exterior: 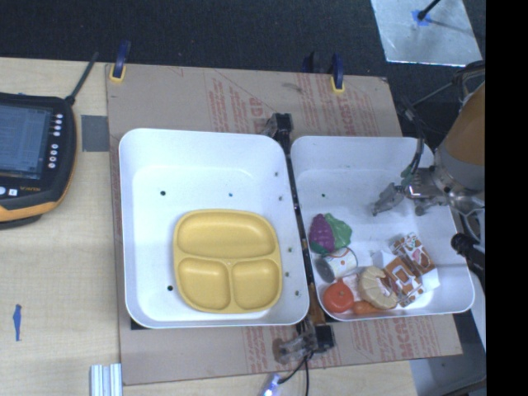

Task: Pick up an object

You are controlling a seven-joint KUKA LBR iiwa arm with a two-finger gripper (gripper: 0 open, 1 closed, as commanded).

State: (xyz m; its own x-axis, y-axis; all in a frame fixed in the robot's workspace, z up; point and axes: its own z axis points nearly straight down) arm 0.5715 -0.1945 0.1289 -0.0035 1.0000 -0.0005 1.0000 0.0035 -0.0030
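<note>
A slanted overhead look at a pale wooden bench (49, 271) with a sheet of brown cardboard (239, 101) laid across it. At the far left edge rests a handheld control pendant (29, 155) with a dark screen and an orange and black casing. On the cardboard two shallow white bins sit side by side, touching along their inner edges.

The left bin (148, 180) holds a yellow divided plate (228, 260) lying flat in its near half, with one long compartment at the back and two smaller ones at the front.

The right bin (346, 159) holds a cluster of small play-food items in its near half. Nearest the dividing edge is a bunch of purple grapes with a green leaf (328, 232). Just in front of it lies a small white and grey can (338, 265) on its side. In front of that sits a red tomato (337, 296), and beside it a round tan cookie-like piece (377, 287). Touching that piece on its right is a brown and white patterned packet (407, 271).

The grey arm (466, 151) enters from the right edge, over the far right part of the right bin. Its gripper (398, 198) hangs above bare white floor of the bin, well apart from the food cluster, its two fingers spread apart with nothing between them
</note>
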